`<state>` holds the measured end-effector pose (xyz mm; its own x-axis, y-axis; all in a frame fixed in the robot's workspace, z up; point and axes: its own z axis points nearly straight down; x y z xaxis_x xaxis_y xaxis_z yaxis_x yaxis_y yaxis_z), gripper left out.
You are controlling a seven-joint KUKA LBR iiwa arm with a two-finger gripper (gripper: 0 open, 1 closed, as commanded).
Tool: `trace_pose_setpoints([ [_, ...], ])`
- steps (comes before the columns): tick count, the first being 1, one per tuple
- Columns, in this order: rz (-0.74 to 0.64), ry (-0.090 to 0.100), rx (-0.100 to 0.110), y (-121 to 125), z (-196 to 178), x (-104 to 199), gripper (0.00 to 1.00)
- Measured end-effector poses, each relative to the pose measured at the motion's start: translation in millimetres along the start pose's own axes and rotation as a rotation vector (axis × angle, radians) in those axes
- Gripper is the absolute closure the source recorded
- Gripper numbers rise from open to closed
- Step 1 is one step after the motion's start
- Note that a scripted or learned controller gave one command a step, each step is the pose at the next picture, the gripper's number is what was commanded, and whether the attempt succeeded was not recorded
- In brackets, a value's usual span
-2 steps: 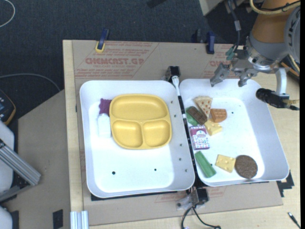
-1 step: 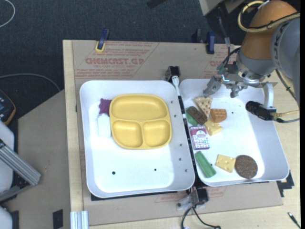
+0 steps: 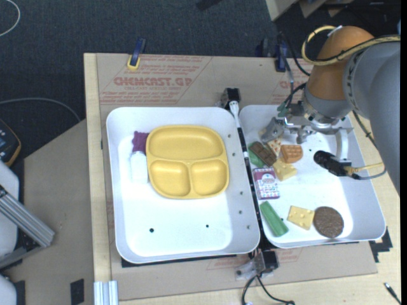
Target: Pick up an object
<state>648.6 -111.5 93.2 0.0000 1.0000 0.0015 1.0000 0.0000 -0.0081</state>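
My gripper (image 3: pixel 288 129) hangs over the far part of the right bin (image 3: pixel 372 196), with the arm coming in from the right. Just below it lie a brown oblong piece (image 3: pixel 261 153), a toast-coloured waffle (image 3: pixel 291 152) and a pale yellow chip (image 3: pixel 285 171). Nearer the front of that bin are a pink packet (image 3: pixel 266 183), a green stick (image 3: pixel 273 218), a yellow cheese wedge (image 3: pixel 301 216) and a round brown patty (image 3: pixel 328 221). Nothing can be seen held in the gripper.
The left bin (image 3: pixel 178 230) holds a yellow divided plate (image 3: pixel 188 159). A purple item (image 3: pixel 138 140) and a white bottle (image 3: pixel 137 168) lie along the plate's left side. A raised divider runs between the two bins (image 3: pixel 245 170).
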Motion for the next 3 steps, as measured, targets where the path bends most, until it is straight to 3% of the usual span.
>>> trace_pose_setpoints([
  [1,0.0,-0.001,-0.003,0,9,1,0.0],
  [2,0.0,-0.001,-0.008,1,-3,1,1.0],
  [3,0.0,-0.003,-0.013,1,-45,1,1.0],
])
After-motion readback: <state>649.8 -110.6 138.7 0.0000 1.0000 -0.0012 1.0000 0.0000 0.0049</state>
